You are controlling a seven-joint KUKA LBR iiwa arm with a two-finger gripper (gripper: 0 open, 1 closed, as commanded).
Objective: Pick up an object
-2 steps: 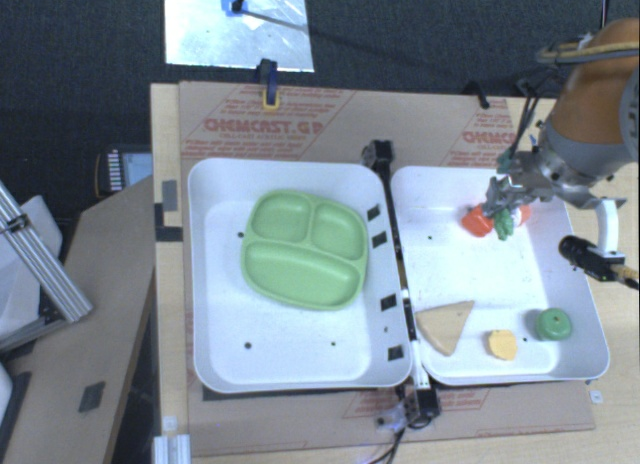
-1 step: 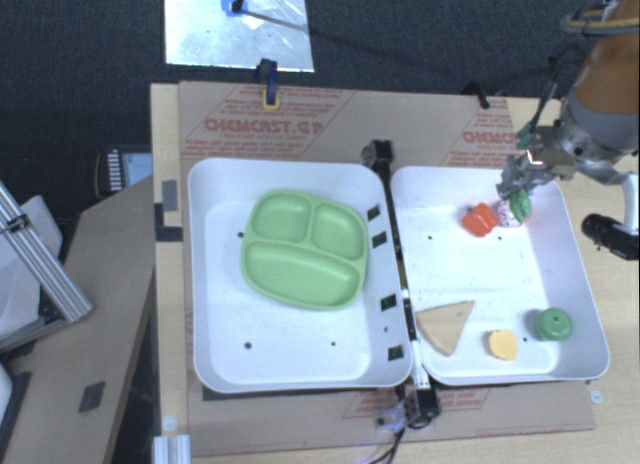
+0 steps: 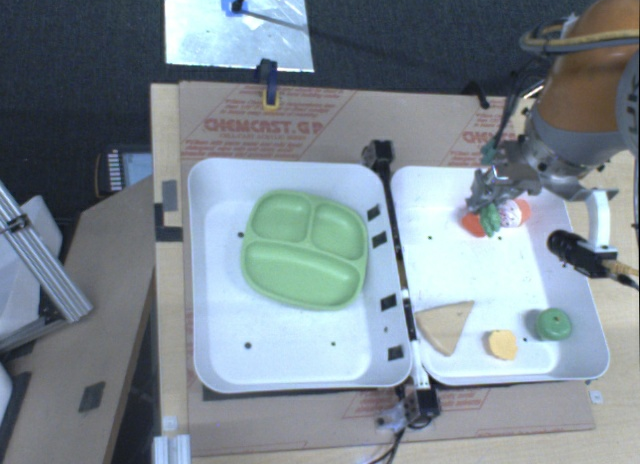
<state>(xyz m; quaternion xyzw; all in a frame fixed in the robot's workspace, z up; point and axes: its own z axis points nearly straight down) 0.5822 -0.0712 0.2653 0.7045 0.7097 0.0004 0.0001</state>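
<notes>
Much bare floor (image 3: 470,262) between fingers (image 3: 489,202) and near rim (image 3: 520,372).

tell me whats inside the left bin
The left bin holds a green divided plate, its three compartments bare. Whatever lies beneath the plate is covered.

My gripper (image 3: 490,202) low over right bin (image 3: 450,252), at red-green-white toy (image 3: 497,218). Tan wedge (image 3: 446,326), yellow piece (image 3: 503,345), green piece (image 3: 553,325) near front. Green tray (image 3: 304,250) in left bin (image 3: 215,252).
</notes>
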